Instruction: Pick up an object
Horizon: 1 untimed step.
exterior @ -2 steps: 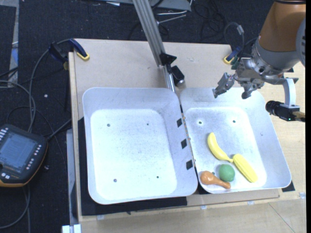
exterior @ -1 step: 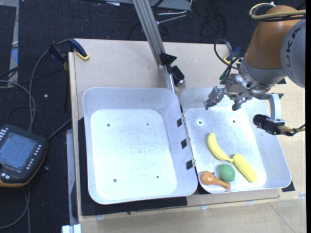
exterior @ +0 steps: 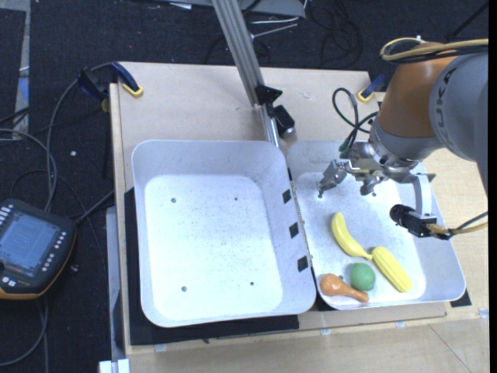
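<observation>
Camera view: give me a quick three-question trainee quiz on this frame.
1. True or false: the banana lies in the right bin.
2. Which item touches the green ball? A) corn cob B) banana C) pendant
3. Fill in: the gripper hovers over the right bin's ____ end, far or near.

Key: 1 true; 2 A; 3 far. Nothing is seen between its fingers.

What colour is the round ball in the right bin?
Green; the small round ball shows clearly in the camera view.
</observation>
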{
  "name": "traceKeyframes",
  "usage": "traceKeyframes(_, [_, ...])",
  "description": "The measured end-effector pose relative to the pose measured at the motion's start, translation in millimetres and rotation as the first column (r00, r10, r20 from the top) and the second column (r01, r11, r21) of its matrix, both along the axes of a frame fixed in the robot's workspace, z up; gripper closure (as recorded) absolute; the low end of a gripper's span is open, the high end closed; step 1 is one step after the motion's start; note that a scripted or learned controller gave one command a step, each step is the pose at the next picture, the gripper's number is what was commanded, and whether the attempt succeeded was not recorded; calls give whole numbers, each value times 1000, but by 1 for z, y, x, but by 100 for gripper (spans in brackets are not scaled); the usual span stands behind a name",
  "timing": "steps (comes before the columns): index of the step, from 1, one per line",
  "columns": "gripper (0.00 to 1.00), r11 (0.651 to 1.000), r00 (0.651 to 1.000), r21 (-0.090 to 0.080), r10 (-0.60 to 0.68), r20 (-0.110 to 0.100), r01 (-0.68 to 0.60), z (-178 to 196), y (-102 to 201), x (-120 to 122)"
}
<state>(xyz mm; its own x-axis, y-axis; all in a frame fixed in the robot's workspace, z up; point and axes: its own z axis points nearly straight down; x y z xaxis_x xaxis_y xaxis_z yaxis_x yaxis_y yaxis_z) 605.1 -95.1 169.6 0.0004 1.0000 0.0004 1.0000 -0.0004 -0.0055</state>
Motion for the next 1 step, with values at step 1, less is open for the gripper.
traceKeyframes(1, [0, 1000, 1000, 0, 0, 1, 0, -48, -3, 7])
